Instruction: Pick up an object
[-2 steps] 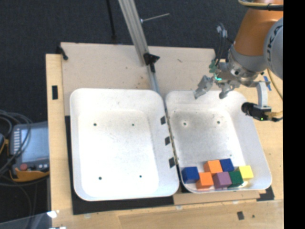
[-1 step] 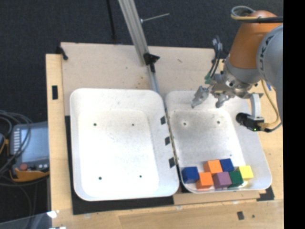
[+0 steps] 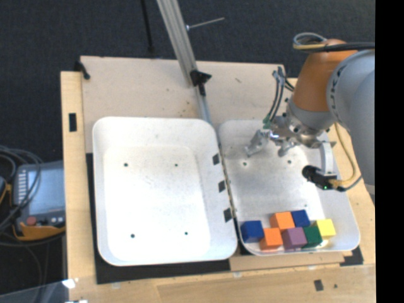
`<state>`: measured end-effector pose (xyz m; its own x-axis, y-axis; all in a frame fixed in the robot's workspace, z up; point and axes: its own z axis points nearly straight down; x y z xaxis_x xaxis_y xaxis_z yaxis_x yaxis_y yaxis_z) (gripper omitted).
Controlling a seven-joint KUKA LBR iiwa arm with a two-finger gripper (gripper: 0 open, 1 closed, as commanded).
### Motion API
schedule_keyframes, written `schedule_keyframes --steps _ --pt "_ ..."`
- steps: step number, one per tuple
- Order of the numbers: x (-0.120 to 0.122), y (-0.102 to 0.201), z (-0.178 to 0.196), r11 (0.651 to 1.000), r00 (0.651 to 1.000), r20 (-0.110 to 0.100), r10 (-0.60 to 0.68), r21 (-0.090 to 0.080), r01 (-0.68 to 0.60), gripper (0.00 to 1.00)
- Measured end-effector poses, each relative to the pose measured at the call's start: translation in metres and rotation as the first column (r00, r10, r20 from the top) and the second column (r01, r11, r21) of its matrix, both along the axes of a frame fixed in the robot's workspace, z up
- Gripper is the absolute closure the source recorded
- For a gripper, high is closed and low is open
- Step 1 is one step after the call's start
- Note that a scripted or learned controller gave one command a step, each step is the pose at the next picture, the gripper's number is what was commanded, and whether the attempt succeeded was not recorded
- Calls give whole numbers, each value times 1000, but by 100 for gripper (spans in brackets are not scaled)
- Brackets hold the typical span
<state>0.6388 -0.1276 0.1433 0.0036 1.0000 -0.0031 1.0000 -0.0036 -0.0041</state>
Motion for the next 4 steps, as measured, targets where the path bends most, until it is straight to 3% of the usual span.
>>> schedule_keyframes --steps 1,2,3,4 --pt "0 -2 -48 1000 1000 3 -2 -1 2 0" --pt "2 -2 -34 1000 1000 10 -8 2 8 100" --pt "4 8 18 1000 1000 11 9 3 -9 100" --pt "8 -2 68 1000 1000 11 7 2 -7 100"
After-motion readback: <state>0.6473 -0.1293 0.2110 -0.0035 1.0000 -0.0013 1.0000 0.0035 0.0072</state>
